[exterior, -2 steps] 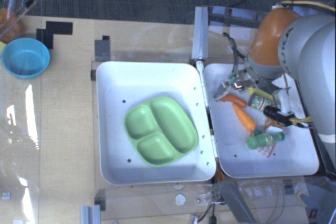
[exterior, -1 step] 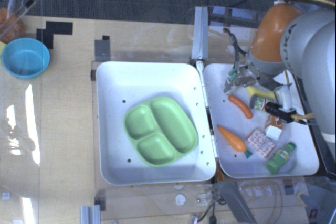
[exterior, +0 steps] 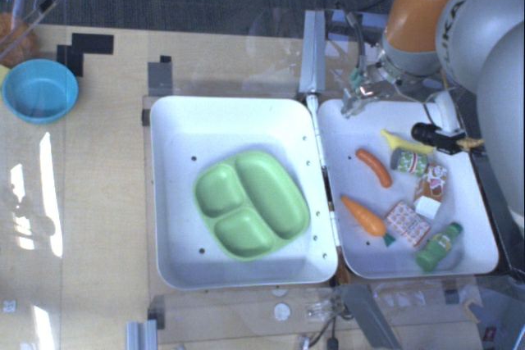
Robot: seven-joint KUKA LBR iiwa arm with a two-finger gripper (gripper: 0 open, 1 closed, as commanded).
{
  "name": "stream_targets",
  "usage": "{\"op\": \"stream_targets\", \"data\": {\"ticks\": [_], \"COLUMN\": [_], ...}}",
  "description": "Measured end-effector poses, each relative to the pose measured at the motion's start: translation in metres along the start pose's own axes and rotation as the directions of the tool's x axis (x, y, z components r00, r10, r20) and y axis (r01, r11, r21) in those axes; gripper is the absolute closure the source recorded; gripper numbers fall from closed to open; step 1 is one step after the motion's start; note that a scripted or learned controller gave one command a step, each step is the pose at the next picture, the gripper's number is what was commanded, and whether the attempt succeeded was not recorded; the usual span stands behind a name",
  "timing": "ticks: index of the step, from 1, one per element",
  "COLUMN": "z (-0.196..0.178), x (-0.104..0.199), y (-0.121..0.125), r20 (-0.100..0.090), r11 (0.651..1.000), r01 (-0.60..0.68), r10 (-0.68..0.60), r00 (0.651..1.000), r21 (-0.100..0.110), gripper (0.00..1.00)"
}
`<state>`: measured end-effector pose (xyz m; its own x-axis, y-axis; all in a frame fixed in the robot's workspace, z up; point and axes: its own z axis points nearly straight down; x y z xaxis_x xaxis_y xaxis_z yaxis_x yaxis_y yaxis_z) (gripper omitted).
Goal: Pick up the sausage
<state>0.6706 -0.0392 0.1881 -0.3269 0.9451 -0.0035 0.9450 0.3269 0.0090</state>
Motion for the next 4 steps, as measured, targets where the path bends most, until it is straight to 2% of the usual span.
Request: {"op": "stream_targets", "data": {"ticks": [1, 2, 3, 4], "z": [0.000, 0.001, 0.099, 0.085], "x": [0.000, -0.018, -0.036, -0.035], "y": [0.000, -0.054, -0.039, -0.035], "r20": [0.000, -0.002, 0.001, 0.008], "r11": [1.000, 0.934, 0.852, 0.851], "r01": [0.000, 0.358, 0.524, 0.525], "r10": [0.000, -0.358, -0.524, -0.525], "r00": [1.000, 0.934, 0.852, 0.851], "r21": [0.001, 0.001, -0.001, -0.009], "gripper": [0.00, 0.00, 0.00, 1.00]}}
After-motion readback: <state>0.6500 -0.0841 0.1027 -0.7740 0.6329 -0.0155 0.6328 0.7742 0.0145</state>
